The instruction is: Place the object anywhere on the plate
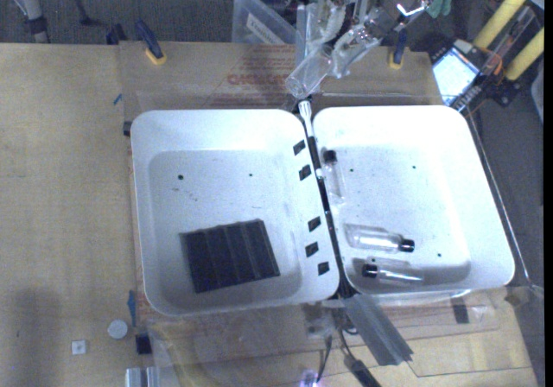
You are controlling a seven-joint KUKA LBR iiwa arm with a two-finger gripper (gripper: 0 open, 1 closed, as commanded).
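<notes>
While gripper (346, 40) seemingly clamps clear bottle (309, 74), black plate (229, 254) left, vials (380, 244) right.

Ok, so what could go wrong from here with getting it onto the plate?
1. The gripper is up beyond the bins' far rim, with a clear object blurred beneath it; the grip looks uncertain, so it might drop early.
2. The dark plate lies across the left bin, a long carry.
</notes>
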